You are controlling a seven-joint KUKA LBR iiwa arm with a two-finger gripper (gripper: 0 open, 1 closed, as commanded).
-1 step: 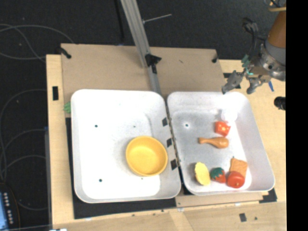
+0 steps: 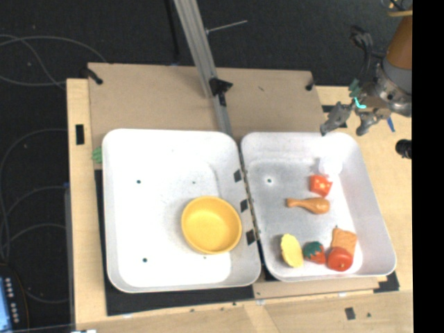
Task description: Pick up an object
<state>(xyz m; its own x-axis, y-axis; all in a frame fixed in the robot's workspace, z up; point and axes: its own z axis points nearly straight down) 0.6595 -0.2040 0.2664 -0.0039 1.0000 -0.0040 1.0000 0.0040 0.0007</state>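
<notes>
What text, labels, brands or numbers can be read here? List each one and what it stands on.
None can be read.
The yellow bowl, the drumstick-shaped toy, the other toy foods and both white bins carry no visible print.
A lit screen at the lower left corner is too small and blurred to read.

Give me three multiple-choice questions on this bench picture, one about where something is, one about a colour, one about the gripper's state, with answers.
1. Where does the bowl lie?
A. in the left bin
B. in the right bin
C. on the bench outside the bins

2. What colour is the bowl?
A. red
B. yellow
C. blue

3. How does the gripper stand?
A. shut on the toy drumstick
B. open, holding nothing
C. shut on the bowl

Answers: 1 A, the bowl rests on the left bin's floor. 2 B, it is plainly yellow. 3 B, the fingers are spread above the right bin's far corner with nothing between them.
</notes>
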